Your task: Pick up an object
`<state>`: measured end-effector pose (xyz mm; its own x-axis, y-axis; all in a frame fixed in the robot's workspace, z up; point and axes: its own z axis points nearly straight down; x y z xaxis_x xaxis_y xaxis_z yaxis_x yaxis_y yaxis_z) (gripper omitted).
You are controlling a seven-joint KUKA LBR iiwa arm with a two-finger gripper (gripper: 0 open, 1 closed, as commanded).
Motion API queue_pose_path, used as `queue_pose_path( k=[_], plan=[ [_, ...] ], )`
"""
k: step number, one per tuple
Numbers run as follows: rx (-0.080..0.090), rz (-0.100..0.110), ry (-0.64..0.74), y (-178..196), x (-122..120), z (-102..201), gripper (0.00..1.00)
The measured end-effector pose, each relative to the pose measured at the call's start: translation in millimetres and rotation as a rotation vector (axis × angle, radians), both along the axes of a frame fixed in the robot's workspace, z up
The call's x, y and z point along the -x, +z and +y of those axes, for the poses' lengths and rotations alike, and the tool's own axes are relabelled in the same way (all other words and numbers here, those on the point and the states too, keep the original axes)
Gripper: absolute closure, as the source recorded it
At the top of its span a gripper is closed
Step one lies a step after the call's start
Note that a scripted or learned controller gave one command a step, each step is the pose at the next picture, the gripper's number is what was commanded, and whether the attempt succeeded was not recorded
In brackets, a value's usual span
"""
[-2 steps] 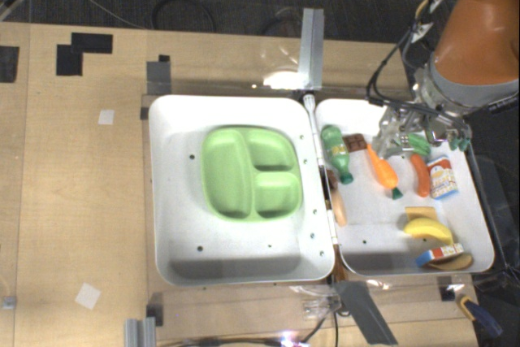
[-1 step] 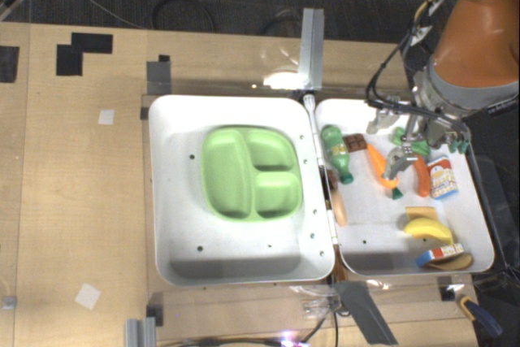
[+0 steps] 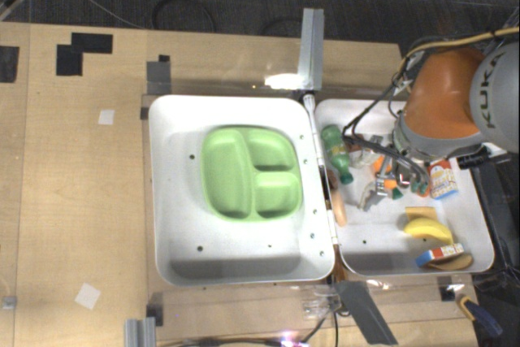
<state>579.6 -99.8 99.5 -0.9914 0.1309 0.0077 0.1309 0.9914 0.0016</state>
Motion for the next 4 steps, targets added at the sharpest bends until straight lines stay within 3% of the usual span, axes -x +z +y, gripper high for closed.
queue_pose_path(
  k=[1, 2, 3, 4],
  plan=[
    [0.004, -0.017, -0.069, -10.0, -7.5, 13.7, 0.00],
    [0.002, -0.026, -0.133, -9.4, 23.5, 11.7, 0.00],
    [0.003, -0.034, -0.125, 1.1, 19.9, 12.8, 1.00],
    [0.005, -0.015, -0.118, 63.3, -9.8, -50.1, 1.00]
  ],
)
